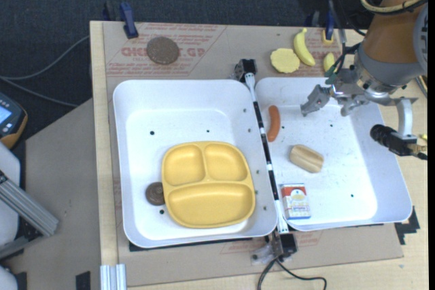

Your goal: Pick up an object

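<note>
A red sausage (273, 122) lay at the right bin's (380, 210) left edge, a tan bread roll (306, 159) nearby, and a small red-and-white carton (295, 202) with unreadable print in the near corner. The gripper (331, 99) hovered above the bin's far side, jaws apart and holding nothing. The left bin (136, 105) held a yellow divided plate (206, 183). Faint red lettering on the surface (204, 54) was too blurred to read.

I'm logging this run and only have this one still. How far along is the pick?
Nothing looks picked yet. The orange sausage, tan bread roll and small red-and-white carton all lie on the floor of the right white bin. The gripper hangs over that bin's upper end. Choosing, grasping and lifting remain.
</note>
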{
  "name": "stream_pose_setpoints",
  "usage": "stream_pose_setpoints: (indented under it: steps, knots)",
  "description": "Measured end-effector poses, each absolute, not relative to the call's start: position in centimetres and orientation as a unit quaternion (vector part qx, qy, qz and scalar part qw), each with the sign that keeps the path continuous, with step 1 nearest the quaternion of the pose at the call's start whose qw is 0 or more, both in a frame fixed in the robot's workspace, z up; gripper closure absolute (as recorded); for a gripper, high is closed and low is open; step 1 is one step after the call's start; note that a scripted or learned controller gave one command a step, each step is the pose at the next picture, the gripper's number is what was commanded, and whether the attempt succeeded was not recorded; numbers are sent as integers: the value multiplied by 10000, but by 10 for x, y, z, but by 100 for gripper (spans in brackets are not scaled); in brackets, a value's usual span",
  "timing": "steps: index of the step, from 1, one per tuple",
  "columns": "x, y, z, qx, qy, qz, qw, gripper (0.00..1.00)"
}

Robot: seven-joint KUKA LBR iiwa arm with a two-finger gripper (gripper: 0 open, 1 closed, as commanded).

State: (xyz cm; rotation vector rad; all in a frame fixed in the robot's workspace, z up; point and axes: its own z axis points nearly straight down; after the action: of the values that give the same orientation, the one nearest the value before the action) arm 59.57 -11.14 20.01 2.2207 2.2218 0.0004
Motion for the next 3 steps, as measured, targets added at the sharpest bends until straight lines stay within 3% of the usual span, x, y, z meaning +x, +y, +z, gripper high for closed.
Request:
stream_pose_setpoints:
  steps: [1,2,3]
  knots:
    - [572,-113,79,7076,7066,-24,-37,0]
    - [543,-90,84,7072,7070,-10,-28,0]
    - [545,-91,95,7076,7066,4,0,100]
